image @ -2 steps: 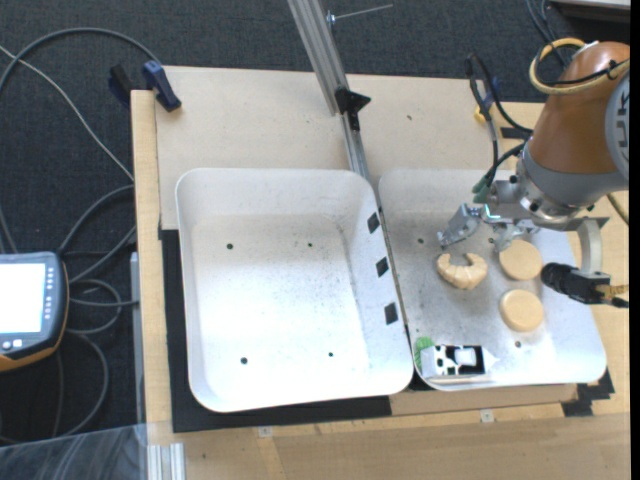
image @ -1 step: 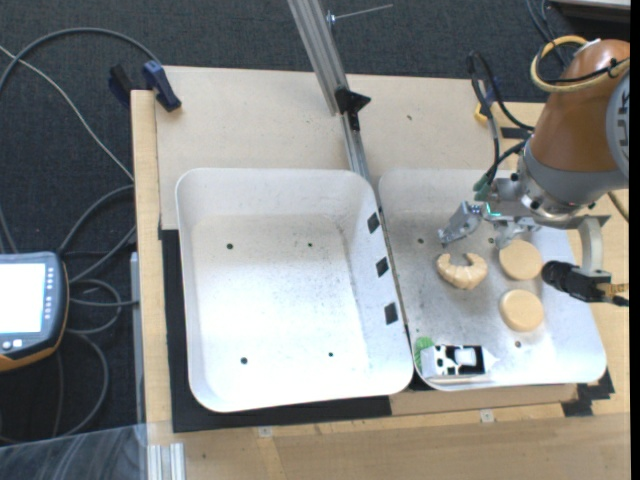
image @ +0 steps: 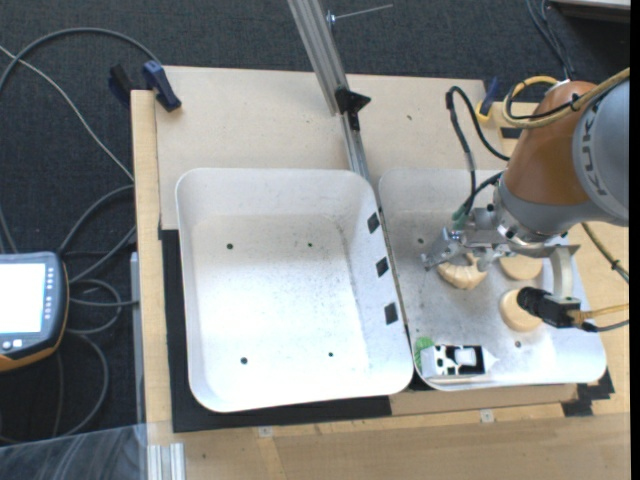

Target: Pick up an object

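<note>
My gripper (image: pixel 466 255) hangs low in the right bin (image: pixel 420 208), near its middle, with the grey and orange arm reaching in from the right. A pale tan, bun-like object (image: pixel 462 275) lies directly under it, touching or nearly touching the gripper's tip. A second tan piece (image: pixel 521 267) shows just to the right, partly hidden by the wrist. A third round tan piece (image: pixel 514 311) lies nearer the front right of that bin.
A small green, black and white item (image: pixel 452 359) rests in the right bin's front left corner. The left bin (image: pixel 270 288) stands beside it, across a shared wall with black tabs. A slanted metal rail (image: pixel 318 43) crosses behind the bins.
</note>
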Motion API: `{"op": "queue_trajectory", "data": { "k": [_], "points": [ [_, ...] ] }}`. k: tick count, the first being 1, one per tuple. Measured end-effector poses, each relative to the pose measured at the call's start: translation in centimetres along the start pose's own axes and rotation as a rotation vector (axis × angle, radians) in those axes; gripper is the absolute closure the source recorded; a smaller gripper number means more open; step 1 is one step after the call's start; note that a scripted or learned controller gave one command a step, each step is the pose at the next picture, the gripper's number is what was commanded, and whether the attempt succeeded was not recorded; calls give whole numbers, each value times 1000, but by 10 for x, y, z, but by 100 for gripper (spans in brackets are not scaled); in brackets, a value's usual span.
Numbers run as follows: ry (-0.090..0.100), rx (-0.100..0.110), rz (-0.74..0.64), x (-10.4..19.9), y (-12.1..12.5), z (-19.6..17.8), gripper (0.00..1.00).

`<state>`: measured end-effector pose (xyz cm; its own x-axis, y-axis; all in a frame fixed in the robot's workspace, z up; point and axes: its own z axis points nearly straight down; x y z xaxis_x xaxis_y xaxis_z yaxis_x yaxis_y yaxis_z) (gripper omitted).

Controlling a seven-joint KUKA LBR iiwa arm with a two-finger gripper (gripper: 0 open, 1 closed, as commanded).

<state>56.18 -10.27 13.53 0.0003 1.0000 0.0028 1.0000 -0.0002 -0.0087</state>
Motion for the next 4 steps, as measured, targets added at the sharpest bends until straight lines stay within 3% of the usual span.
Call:
{"op": "queue_trajectory", "data": {
  "k": [1,2,4],
  "points": [
    [-2,-9,0,0,1,43,0],
    [-1,-10,-1,1,1,32,100],
    [-3,-15,-1,1,-11,-63,100]
  ]
}}
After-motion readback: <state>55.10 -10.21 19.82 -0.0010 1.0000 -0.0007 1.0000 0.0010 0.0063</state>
